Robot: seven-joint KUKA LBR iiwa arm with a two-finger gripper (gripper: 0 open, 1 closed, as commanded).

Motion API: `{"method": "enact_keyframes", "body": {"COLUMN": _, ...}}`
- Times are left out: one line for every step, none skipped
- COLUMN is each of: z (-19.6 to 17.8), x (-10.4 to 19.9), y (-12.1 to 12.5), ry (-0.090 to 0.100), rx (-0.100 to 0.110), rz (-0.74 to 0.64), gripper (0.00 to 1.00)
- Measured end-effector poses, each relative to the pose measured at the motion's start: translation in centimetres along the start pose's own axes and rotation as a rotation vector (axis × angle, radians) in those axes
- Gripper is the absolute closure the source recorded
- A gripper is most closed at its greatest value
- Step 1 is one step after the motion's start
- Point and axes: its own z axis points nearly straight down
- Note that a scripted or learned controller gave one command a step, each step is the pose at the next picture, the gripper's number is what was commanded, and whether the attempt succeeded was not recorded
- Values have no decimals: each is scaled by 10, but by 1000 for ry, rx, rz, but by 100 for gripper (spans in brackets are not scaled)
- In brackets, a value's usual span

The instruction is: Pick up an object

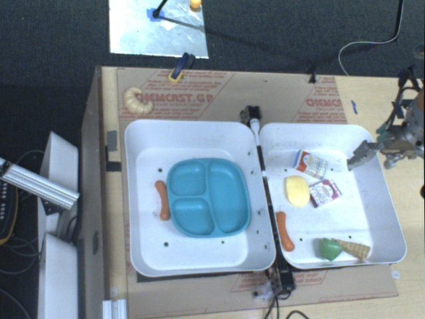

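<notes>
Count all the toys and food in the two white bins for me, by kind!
Blue divided plate: 1
Sausages: 2
Small cartons: 2
Yellow piece: 1
Green piece: 1
Ice cream cone: 1
Total: 8

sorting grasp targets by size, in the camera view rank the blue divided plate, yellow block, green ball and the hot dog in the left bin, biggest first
1. blue divided plate, largest by far
2. yellow block
3. hot dog in the left bin, longer than the block but much thinner, so these two are close
4. green ball
</notes>
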Motion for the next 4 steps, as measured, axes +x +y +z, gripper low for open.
{"method": "enact_keyframes", "body": {"z": 115, "x": 41, "y": 43, "ry": 2, "rx": 4, "rz": -1, "gripper": 0}}
{"method": "enact_keyframes", "body": {"z": 168, "x": 65, "y": 44, "ry": -2, "rx": -8, "rz": -1, "gripper": 0}}
{"method": "enact_keyframes", "body": {"z": 171, "x": 78, "y": 31, "ry": 1, "rx": 1, "rz": 0, "gripper": 0}}
{"method": "enact_keyframes", "body": {"z": 171, "x": 75, "y": 17, "ry": 1, "rx": 1, "rz": 2, "gripper": 0}}
